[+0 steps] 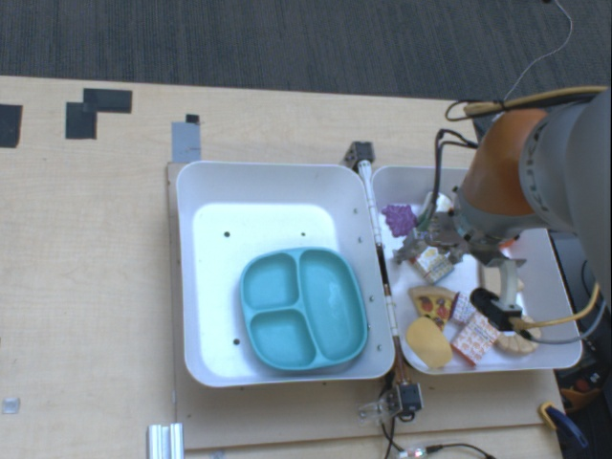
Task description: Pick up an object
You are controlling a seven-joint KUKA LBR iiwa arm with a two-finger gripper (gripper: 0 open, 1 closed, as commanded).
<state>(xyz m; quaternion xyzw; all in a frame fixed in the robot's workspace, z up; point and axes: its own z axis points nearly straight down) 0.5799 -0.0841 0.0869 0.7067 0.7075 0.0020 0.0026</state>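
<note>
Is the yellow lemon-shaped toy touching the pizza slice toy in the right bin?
Touching: in the camera view the yellow toy sits right under the pizza slice, edges meeting with no white gap.

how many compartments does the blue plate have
3. The blue plate in the left bin has one large compartment along its right side, and two smaller ones at upper left and lower left.
</note>
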